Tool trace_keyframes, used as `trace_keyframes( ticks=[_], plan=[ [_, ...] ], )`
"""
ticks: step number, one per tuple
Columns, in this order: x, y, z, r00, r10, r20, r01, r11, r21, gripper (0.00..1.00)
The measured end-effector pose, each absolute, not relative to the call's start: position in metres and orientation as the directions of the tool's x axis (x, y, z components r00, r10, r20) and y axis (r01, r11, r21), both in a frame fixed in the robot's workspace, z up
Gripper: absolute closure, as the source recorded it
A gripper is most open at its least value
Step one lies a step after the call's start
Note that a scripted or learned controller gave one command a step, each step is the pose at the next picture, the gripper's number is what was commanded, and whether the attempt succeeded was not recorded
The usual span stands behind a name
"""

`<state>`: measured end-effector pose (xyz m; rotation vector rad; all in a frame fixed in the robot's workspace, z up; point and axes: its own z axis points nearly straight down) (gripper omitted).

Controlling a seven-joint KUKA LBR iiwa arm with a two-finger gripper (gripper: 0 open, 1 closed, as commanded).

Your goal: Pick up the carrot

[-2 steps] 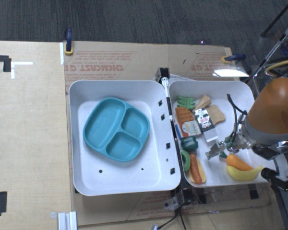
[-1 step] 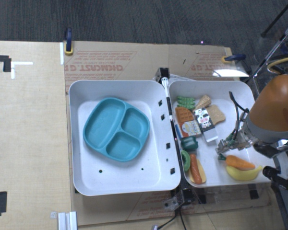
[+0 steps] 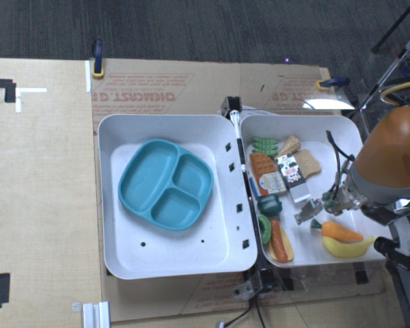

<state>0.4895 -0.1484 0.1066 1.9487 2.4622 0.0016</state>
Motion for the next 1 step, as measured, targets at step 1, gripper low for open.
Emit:
trace_keyframes(
  ticks=[1],
  plan=[
    [0.4780, -0.1735, 0.0916, -0.479, 0.878, 0.002, 0.878, 0.479, -0.001, 0.00]
  ],
)
